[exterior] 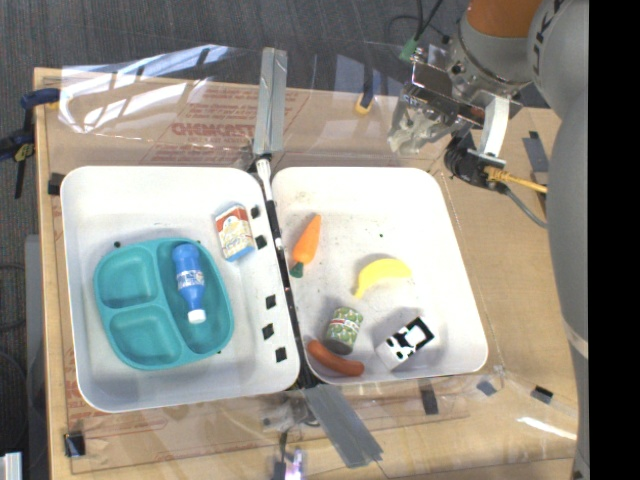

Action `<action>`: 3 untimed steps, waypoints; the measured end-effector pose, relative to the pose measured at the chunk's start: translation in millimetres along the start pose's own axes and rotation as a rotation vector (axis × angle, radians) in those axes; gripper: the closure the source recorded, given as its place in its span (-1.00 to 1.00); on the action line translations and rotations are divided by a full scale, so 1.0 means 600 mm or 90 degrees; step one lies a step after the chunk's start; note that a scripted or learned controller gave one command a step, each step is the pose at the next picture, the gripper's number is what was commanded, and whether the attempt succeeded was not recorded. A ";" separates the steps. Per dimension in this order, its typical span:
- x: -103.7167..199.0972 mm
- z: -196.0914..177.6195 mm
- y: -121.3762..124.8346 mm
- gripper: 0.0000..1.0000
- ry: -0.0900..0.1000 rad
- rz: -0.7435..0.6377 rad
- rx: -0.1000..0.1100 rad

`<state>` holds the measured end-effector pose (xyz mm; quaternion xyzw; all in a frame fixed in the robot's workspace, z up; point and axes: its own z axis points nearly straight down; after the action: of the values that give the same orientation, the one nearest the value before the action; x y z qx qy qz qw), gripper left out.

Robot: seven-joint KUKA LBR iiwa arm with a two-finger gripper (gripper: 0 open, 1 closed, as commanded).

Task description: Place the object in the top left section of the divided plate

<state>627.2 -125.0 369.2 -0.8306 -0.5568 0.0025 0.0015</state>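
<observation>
Camera view — hand point(413, 133) state unclear; bottle point(188, 281) lies in plate point(125, 323).

Red lettering printed on the clear plastic sheet point(215, 108) at the bench's far edge, behind the left bin point(80, 193), appears to read "CHEMCAST", seen reversed and partly washed out by glare. Labels on the small carton point(233, 232), the blue bottle point(189, 281) and the green can point(343, 329) are too small to read.
</observation>
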 end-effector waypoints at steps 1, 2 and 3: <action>0.064 0.014 0.027 1.00 0.000 0.037 -0.001; -0.059 0.302 0.025 1.00 0.001 0.140 0.001; -0.110 0.040 0.002 1.00 0.002 0.156 -0.001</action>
<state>603.0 -186.5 345.5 -0.8923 -0.4514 0.0011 0.0011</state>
